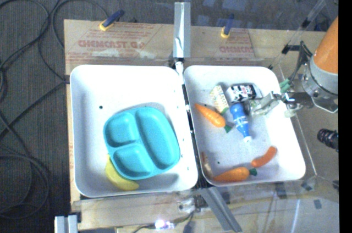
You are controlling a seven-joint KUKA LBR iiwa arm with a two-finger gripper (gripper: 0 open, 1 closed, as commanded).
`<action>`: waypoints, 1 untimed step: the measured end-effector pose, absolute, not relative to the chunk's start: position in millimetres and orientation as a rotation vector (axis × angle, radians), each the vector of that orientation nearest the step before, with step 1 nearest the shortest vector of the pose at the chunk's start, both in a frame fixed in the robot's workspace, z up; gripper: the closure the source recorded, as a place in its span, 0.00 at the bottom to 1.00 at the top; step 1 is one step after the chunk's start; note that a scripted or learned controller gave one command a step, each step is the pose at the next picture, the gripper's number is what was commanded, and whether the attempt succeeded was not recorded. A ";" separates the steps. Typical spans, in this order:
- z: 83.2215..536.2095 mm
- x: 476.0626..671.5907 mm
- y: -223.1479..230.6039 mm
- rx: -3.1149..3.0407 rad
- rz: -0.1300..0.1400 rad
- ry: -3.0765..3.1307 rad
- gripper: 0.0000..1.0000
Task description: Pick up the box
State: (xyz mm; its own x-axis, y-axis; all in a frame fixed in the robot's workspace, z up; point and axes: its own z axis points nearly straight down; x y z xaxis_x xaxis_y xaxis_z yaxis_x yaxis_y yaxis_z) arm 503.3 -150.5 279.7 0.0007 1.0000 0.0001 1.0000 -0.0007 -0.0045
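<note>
A small cream box (219, 98) with a printed face lies in the upper middle of the right bin (286, 138). A black-and-white packet (242, 92) rests against its right side. Just below them lies a blue bottle (239, 117) with a white cap. My gripper (264, 105) hangs over the right part of this bin, just right of the bottle and packet and well right of the box. It is open, with nothing between its fingers.
Three orange carrots lie in the right bin: one (210, 115) left of the bottle, two (231, 174) (264, 156) near the front wall. The left bin (88, 94) holds a blue divided plate (143, 142) over a yellow banana (118, 178).
</note>
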 end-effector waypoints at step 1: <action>107.7 511.2 -104.8 -2.235 0.006 -2.197 0.00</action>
State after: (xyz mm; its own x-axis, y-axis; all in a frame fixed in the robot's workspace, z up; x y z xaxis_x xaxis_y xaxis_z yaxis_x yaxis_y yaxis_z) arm 511.2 -104.8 107.7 0.0172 0.9998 0.0024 0.9998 -0.0172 -0.0078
